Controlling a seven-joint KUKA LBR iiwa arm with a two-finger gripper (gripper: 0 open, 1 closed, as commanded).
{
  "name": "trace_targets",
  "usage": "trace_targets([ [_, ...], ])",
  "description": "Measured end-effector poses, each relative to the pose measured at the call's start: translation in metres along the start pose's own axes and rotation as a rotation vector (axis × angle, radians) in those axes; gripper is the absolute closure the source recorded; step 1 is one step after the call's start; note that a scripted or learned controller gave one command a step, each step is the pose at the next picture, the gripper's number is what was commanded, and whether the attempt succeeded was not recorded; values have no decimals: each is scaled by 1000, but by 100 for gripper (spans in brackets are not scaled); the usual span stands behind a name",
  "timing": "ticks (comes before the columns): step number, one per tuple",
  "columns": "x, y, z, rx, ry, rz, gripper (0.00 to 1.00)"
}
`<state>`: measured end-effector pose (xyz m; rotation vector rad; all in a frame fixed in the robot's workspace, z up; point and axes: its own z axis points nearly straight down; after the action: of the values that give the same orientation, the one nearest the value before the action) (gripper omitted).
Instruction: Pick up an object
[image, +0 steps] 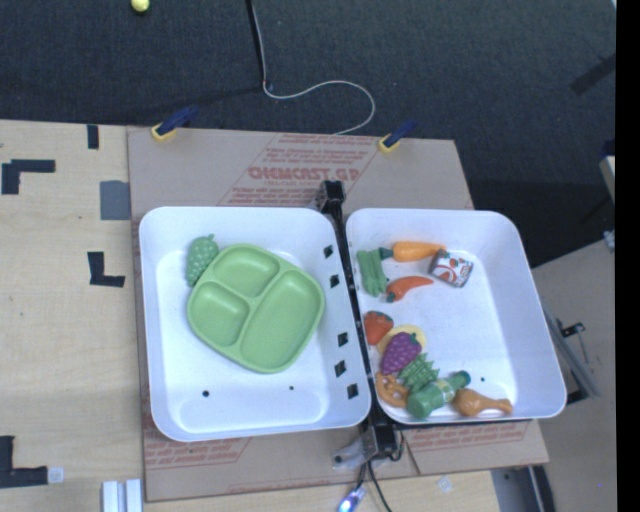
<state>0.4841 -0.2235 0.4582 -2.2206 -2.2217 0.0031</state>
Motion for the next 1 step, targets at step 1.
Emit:
trace_targets([
  [1,0,0,29,1,0,0,100],
])
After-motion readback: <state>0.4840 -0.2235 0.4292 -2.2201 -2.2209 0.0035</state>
